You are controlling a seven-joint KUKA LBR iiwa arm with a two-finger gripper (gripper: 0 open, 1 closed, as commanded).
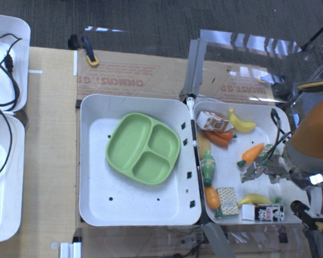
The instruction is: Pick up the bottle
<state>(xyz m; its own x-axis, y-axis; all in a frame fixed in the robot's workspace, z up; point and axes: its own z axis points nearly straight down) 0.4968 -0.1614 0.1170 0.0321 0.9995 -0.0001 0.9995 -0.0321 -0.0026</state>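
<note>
While the arm reaches in from the right, the scene reads so:

Bottle: the small green bottle point(207, 168) lies in the right bin point(261, 107), just beside its left wall, about midway down; its body is green with a paler label patch and a darker narrow top end pointing up the view.
Bottle's neighbours: an orange fruit point(212, 197) sits just below it, a red pepper point(221, 138) just above, and a small patterned packet point(228, 200) near the fruit.
Gripper: the gripper point(251, 172) hangs over the middle of the right bin, well apart from the bottle; whether it is released or clenched I cannot tell, and nothing shows as grasped.
Other items: a carrot point(252, 152) near the gripper, a banana point(241, 123) at the top, a milk carton point(212, 122) beside it.
Left bin: the left bin point(88, 165) holds a green divided plate point(143, 148).
</note>
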